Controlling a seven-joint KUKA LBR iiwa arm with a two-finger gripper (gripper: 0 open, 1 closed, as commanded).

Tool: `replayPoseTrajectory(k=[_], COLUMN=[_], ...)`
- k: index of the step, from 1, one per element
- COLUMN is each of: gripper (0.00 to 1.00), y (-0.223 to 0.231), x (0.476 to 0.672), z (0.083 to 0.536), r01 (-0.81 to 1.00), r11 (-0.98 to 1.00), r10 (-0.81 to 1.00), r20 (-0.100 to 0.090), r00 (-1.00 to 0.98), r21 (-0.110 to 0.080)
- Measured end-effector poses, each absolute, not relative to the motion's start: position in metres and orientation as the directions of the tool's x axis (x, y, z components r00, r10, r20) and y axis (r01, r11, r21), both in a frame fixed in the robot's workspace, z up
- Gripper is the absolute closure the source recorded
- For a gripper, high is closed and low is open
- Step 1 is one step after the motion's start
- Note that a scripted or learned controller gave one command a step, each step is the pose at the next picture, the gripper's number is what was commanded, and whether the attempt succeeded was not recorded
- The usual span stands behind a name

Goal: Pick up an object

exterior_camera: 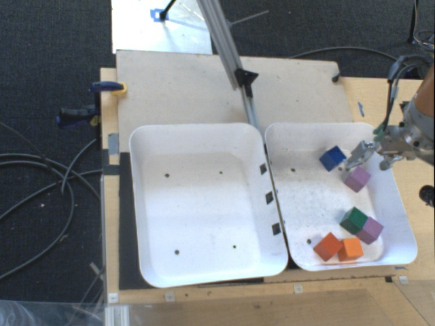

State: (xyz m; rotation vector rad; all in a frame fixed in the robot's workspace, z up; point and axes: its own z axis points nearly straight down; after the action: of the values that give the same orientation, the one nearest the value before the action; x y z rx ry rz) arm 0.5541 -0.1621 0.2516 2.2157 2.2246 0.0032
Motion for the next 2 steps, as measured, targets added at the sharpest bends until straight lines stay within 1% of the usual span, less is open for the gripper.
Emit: replayPoseTrajectory(k=[1,2], gripper=[0.0,0.0], y=[-0.213,-0.192], x=[0.611,0.689], z=[0.118,0.092], r01=[1.0,1.0], r11=[0.004,0.009], r10=[1.0,1.0], r20=[-0.009,0.0], r00=[-0.003,-0.009], r21=[0.02,-0.007])
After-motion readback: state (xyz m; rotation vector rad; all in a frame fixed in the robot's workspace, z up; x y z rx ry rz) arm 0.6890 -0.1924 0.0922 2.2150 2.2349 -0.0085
